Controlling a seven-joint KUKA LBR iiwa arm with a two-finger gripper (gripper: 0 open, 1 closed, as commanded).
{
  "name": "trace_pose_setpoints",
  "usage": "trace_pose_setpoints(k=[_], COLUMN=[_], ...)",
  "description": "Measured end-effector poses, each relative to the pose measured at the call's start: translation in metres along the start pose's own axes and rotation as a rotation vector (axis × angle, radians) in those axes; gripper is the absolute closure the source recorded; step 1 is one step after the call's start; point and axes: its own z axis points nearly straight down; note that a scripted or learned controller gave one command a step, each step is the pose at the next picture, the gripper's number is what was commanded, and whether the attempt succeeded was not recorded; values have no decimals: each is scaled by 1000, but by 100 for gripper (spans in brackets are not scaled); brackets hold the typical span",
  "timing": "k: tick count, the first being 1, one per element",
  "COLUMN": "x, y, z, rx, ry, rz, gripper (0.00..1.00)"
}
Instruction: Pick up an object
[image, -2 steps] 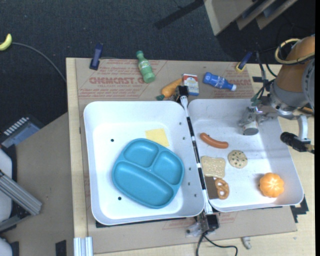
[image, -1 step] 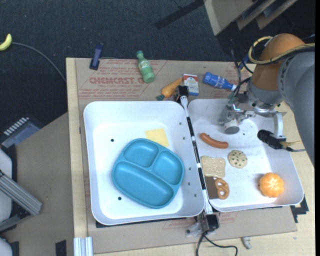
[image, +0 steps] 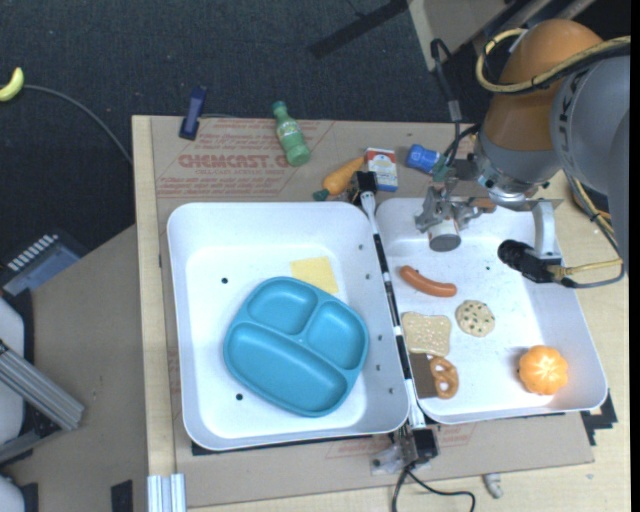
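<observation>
Gripper over right bin far corner, grip state unclear; sausage just below, apart.

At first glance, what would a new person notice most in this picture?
The big blue plate lying in the left bin draws the eye first. Next comes the orange fruit at the near right corner of the right bin, and the grey arm whose gripper hangs over that bin's far end.
</observation>
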Motion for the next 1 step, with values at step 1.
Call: trace_pose_setpoints(k=[1], x=[30], y=[-33], z=[2], rx=[5], ry=[0], rz=[1], gripper=[100])
